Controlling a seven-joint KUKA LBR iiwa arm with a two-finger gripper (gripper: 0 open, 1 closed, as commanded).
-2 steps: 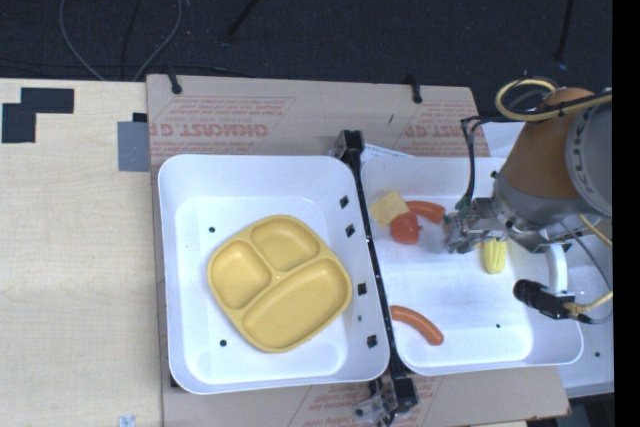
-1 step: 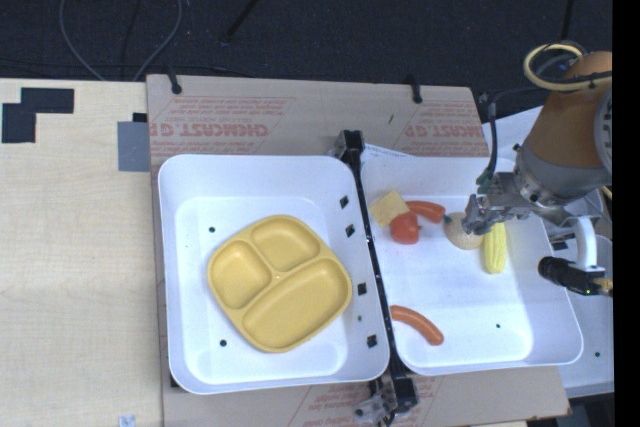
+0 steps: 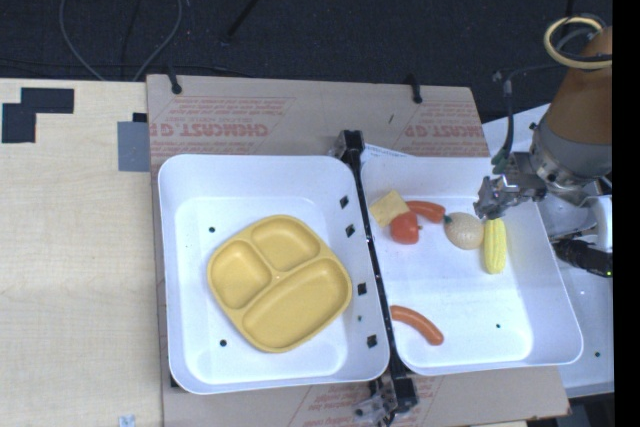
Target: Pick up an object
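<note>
Gripper point(image 3: 492, 198) over right bin point(image 3: 560, 340), at upper right, just above corn point(image 3: 494, 246) and onion point(image 3: 464, 232); finger state unclear. Tomato point(image 3: 404, 229), cheese point(image 3: 389, 207), sausage point(image 3: 416, 324) lie in same bin. Yellow plate point(image 3: 279, 283) in left bin point(image 3: 190, 185).

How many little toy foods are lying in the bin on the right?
6: a cheese wedge, a tomato, a red sausage behind it, a pale potato, corn and an orange sausage near the front. None looks hidden.
</note>
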